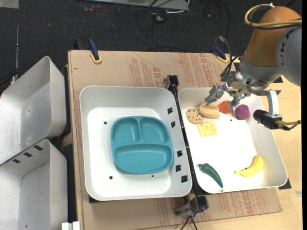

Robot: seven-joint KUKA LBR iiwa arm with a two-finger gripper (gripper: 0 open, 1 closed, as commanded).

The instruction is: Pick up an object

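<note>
Here the end effector [224, 96] hangs over the far edge of the right bin [268, 176], its two fingers spread apart with nothing between them; one finger [213, 95] slants down toward the bun [209, 111], the other [238, 97] points toward the purple ball [242, 111]; the arm [268, 42] above it is grey with an orange band.

Taking the bun as landmark: a tan, rounded piece, it lies in the far half of the right bin, just below the finger tips, though whether a tip touches it cannot be told; a red piece [225, 107] sits just beside it on the right, partly tucked behind it; the purple ball lies beyond the red piece, further right; a cookie [193, 115] with dark dots rests against the bun's left side; a yellow cheese slice [207, 129] lies just in front of the bun, flat on the bin floor; a green pepper [211, 174] lies well in front of it, near the bin's near-left corner; a banana [251, 167] lies well in front and to the right.

Left of the bun, past the divider, the left bin [96, 176] holds a teal tray [141, 144] with three compartments; both bins sit on the table [124, 66].
</note>
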